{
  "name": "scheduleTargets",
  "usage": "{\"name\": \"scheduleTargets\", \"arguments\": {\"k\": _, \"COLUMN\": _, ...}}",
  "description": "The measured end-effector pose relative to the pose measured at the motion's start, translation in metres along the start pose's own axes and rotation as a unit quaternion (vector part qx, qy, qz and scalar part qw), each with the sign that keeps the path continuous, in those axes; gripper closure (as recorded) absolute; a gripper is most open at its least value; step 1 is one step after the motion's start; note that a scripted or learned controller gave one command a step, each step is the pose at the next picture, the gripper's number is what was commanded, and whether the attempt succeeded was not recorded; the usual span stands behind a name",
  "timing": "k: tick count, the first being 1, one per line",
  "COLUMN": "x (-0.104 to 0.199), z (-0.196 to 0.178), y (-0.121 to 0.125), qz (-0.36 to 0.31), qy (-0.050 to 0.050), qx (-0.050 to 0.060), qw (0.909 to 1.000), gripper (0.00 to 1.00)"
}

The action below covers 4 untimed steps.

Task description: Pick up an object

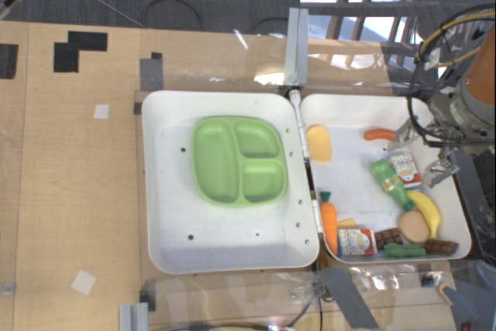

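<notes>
Hovering over the right bin [463,240] at its far right side, the jaws [422,155] are standing open, gripping nothing; a green pouch [390,178] is lying just beside them, with a banana [427,211], carrot [329,222] and red sausage [380,135] nearby; a green divided plate [236,160] is resting in the left bin [163,244].
</notes>
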State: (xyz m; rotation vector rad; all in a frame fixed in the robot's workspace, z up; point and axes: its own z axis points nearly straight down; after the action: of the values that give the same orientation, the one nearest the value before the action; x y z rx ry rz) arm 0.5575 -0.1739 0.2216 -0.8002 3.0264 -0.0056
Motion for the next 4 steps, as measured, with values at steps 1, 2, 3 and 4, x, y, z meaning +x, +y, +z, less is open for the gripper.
{"name": "scheduleTargets", "arguments": {"k": 1, "x": 0.017, "z": 0.123, "y": 0.015, "qz": 0.064, "qy": -0.001, "qx": 0.001, "qw": 0.9979, "gripper": 0.00}}
{"name": "scheduleTargets", "arguments": {"k": 2, "x": 0.021, "z": 0.130, "y": 0.045, "qz": 0.109, "qy": -0.004, "qx": 0.004, "qw": 0.9940, "gripper": 0.00}}
{"name": "scheduleTargets", "arguments": {"k": 3, "x": 0.005, "z": 0.129, "y": 0.090, "qz": 0.123, "qy": -0.005, "qx": 0.003, "qw": 0.9924, "gripper": 0.00}}
{"name": "scheduleTargets", "arguments": {"k": 4, "x": 0.005, "z": 0.111, "y": 0.026, "qz": 0.083, "qy": 0.000, "qx": 0.001, "qw": 0.9966, "gripper": 0.00}}
